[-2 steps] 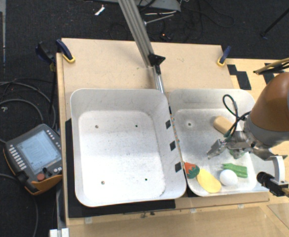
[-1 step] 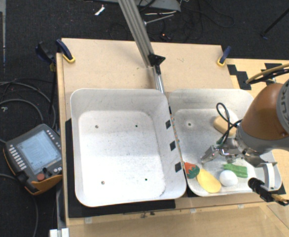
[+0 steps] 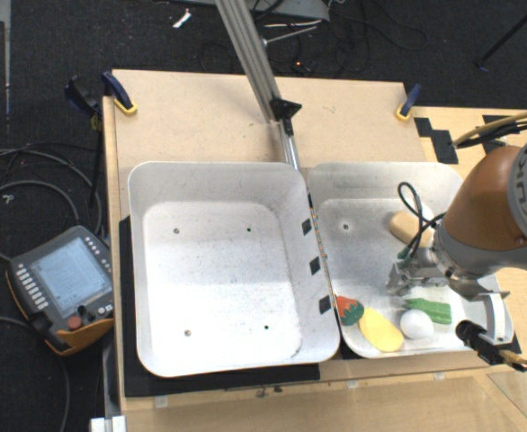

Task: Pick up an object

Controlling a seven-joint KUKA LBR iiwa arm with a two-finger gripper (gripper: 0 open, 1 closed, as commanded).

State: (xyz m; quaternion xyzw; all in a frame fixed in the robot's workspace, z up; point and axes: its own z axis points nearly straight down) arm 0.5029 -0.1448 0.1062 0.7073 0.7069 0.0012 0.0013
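Gripper [image 3: 409, 273] low in right bin [image 3: 362, 187], just above green piece [image 3: 430, 311] | we cannot tell how its claw stands | white ball [image 3: 416, 324], yellow piece [image 3: 381, 331] crowd near wall, so we judge reach steep | left bin [image 3: 218, 268] alongside

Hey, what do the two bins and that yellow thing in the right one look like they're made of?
The left bin and the right bin look like thin molded white plastic with a matte finish: rounded corners, shallow walls, and dark speckling on the floor. The yellow object looks like smooth plastic or rubber, going by its even color and rounded blob shape, though foam can't be ruled out.
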